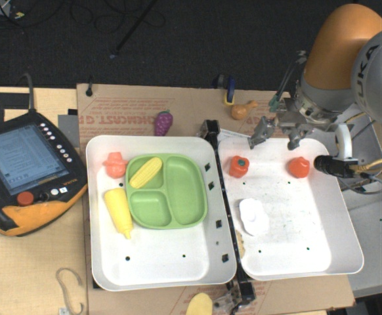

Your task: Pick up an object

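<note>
Fingers apart and holding nothing, the hand point(276, 134) hovers over the right bin's point(335, 241) far edge, between 2 red toys point(238, 167) point(298, 167) lying loose inside, likely candidates for picking.

left bin point(106, 254) holds tray point(178, 195); right bin point(329, 241) holds perhaps two peppers point(238, 167).

One fixed camera above my bench, looking down at a slant toward the far edge, set back enough to take in both white bins point(157, 268) side by side, my arm point(342, 51) entering from the right.
</note>
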Robot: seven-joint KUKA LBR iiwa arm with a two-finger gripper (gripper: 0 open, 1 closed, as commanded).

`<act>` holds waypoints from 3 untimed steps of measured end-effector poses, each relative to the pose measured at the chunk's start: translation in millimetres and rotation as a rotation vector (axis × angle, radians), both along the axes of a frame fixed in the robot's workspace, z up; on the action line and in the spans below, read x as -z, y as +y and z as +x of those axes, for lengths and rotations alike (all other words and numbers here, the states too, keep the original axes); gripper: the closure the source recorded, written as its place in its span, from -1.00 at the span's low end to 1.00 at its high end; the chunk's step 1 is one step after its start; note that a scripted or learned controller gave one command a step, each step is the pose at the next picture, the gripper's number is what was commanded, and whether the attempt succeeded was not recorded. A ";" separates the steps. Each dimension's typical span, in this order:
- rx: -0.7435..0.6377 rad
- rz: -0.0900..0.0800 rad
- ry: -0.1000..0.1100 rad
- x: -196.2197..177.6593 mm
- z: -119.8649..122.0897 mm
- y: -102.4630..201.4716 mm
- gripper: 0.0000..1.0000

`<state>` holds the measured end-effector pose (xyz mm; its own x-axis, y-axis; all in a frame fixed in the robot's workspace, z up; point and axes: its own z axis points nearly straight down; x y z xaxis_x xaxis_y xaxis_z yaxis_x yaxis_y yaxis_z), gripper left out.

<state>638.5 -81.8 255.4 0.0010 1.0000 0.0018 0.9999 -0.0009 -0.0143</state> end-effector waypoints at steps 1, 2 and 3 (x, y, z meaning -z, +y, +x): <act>-0.002 -0.001 -0.014 -8.1 2.0 -0.1 -1.00; -0.002 -0.001 -0.008 55.8 0.2 -0.9 -1.00; -0.002 -0.001 -0.008 99.5 -0.7 -1.6 -1.00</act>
<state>637.8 -83.4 155.9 -0.0006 1.0000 0.0005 1.0000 0.0006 -0.0060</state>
